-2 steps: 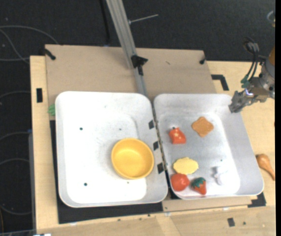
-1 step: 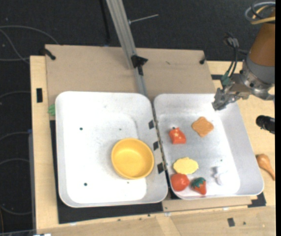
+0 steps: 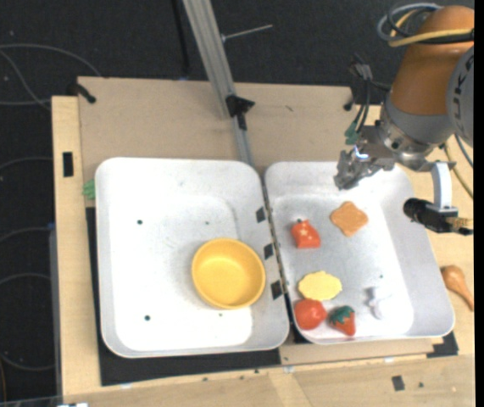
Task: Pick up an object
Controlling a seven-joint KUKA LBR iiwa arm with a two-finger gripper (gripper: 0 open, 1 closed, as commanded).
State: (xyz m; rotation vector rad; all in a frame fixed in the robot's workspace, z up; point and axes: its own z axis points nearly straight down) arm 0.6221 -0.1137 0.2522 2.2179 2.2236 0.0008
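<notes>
While the left bin (image 3: 140, 193) held only a yellow bowl (image 3: 227, 272), the gripper (image 3: 349, 173) hovered above the right bin's (image 3: 411, 253) far edge, apparently approaching; the nearby orange toast piece (image 3: 348, 218) awaited a descent.
</notes>
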